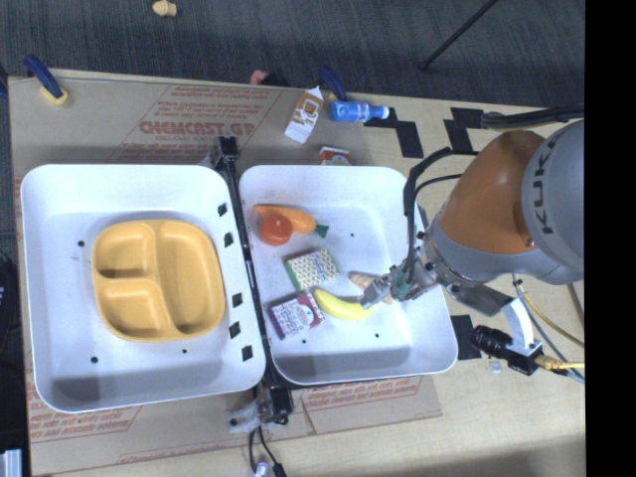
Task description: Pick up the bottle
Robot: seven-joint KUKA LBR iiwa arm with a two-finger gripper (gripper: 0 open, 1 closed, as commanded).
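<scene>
A small blue bottle [350, 112] lies on its side on the cardboard behind the right bin [433, 338], outside both bins. My gripper [374, 288] is low inside the right bin, near its right wall. It sits just at the right end of a yellow banana [340, 305], far from the bottle. The grey and orange wrist [487, 217] hangs over the bin's right rim and hides part of it.
The right bin also holds a carrot [290, 216], a red tomato [275, 230], a green patterned packet [311, 267] and a pink packet [294, 316]. A yellow divided plate [157, 277] fills the left bin [50, 366]. A small carton [304, 115] lies beside the bottle.
</scene>
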